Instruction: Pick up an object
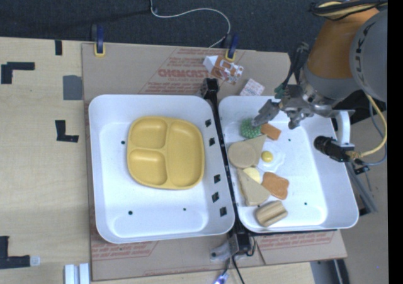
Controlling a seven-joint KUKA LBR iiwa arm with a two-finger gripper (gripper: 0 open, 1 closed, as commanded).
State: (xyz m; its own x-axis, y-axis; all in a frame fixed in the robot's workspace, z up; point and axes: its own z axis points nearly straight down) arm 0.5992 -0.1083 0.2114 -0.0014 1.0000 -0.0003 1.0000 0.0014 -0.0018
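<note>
The right bin (315, 210) holds several toy foods. A green broccoli piece (249, 129) and a small orange piece (271, 131) lie at its far left. Nearer lie a tan bread slice (245, 152), a fried egg (269, 158), a pale yellow wedge (252, 175), an orange toast square (276, 184) and a brown bread roll (271, 213). My gripper (276, 121) hangs over the far part of this bin, open, its fingers spread just above the broccoli and the orange piece. Nothing is between the fingers.
The left bin (113, 213) holds a yellow divided plate (167, 152). Paper scraps (225, 70) and a blue clamp (232, 43) lie on the cardboard behind the bins. A black fitting (330, 146) on the arm juts over the right bin's right wall.
</note>
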